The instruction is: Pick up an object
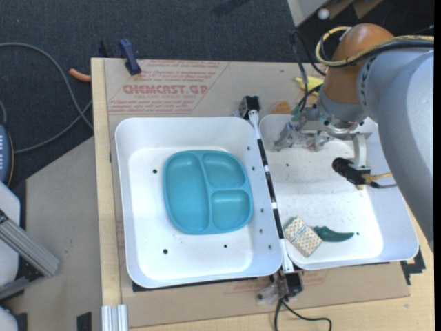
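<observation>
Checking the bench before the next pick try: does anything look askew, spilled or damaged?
Nothing looks spilled or broken. The blue divided plate lies flat in the left bin, turned slightly askew to its walls. In the right bin, a small patterned packet and a dark green piece lie close together near the front edge.

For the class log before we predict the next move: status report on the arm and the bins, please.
Gripper low over right bin's far end, nothing seen held. Patterned packet and green object near front. Blue divided plate in left bin.
</observation>
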`<state>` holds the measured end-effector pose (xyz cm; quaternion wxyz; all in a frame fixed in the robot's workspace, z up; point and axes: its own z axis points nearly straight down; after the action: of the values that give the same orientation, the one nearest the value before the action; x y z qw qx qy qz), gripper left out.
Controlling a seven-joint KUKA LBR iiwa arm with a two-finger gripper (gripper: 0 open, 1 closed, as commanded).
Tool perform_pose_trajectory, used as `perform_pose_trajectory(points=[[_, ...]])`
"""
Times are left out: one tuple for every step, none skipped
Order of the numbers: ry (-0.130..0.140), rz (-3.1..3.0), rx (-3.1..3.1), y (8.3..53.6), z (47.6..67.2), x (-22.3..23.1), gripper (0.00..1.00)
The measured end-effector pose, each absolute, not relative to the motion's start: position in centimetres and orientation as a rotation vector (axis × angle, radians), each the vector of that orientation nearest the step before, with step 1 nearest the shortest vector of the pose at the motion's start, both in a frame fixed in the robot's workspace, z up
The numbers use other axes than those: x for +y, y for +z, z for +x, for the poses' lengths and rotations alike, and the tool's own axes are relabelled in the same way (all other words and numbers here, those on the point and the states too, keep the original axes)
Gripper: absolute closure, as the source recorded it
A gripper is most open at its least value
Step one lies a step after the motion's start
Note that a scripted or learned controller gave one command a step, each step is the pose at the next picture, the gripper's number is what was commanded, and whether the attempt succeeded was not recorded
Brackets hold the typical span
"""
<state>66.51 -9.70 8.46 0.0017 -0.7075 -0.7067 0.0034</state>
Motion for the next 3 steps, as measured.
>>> perform_pose_trajectory(points=[[0.011, -2.221, -2.217, 8.46, 66.51, -9.36, 0.0], [0.002, -2.221, -2.221, 8.49, 65.8, -9.59, 0.0], [0.007, -2.217, -2.217, 8.45, 66.52, -10.06, 0.0]])
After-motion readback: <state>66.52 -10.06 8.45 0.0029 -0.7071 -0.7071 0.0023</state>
